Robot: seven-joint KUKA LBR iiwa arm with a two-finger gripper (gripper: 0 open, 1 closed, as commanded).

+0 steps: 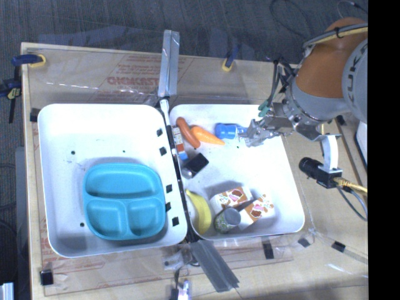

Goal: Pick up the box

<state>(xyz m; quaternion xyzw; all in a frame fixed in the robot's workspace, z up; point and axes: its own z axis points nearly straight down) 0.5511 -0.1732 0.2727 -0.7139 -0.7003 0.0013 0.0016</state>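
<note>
box [244,205] front right bin | pincer [255,134] well behind, apart

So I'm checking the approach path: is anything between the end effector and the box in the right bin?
Nothing visible blocks it. The end effector hangs at the far side of the right bin, with bare bin floor between it and the box near the front. A small can lies against the box's front, and a banana lies at its left.

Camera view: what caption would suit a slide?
Robot gripper hovers over the right bin, far from the box.
</note>
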